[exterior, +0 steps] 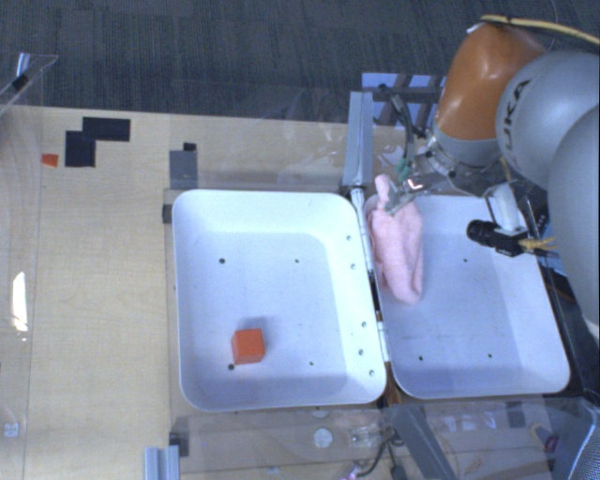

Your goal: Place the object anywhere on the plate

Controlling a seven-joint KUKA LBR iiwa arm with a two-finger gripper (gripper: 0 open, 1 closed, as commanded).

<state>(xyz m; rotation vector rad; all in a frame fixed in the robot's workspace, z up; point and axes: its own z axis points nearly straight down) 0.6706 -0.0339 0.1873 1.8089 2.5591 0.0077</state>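
Jaws (405, 187) at upper centre-right appear clamped on top of pink cloth (398, 248). Cloth hangs below jaws, long axis vertical, over right bin (487, 347) left edge. No plate identifiable.

Arm (553, 103): smooth rounded grey shells, glossy orange band (478, 80) above wrist, dark "UKA" lettering beside band. Black cylindrical part (495, 236) below band, yellow cable (539, 28) above it.
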